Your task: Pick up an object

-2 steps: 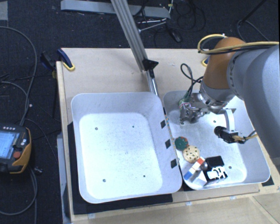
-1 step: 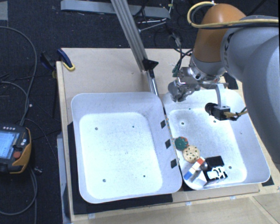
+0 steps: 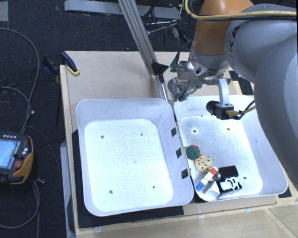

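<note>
I see my claw (image 3: pixel 180 93) hanging over the far rim of the right bin (image 3: pixel 267 156), near the seam between the bins; I cannot tell its grip state. The things lie well apart from it in the near left corner: green disc (image 3: pixel 192 151), tan cookie (image 3: pixel 203 162), small bottle (image 3: pixel 207 180), black block (image 3: pixel 228 172).

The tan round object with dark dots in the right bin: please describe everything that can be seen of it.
The tan disc is small, round and flat, cookie-like, with dark dots spread over its top face; its material cannot be told. It lies flat on the floor of the right bin, near that bin's left wall and toward its near end. A green round piece sits just above and left of it, touching or nearly so. A red, white and blue item lies just below it. The gripper is far off, at the bin's far edge.
</note>
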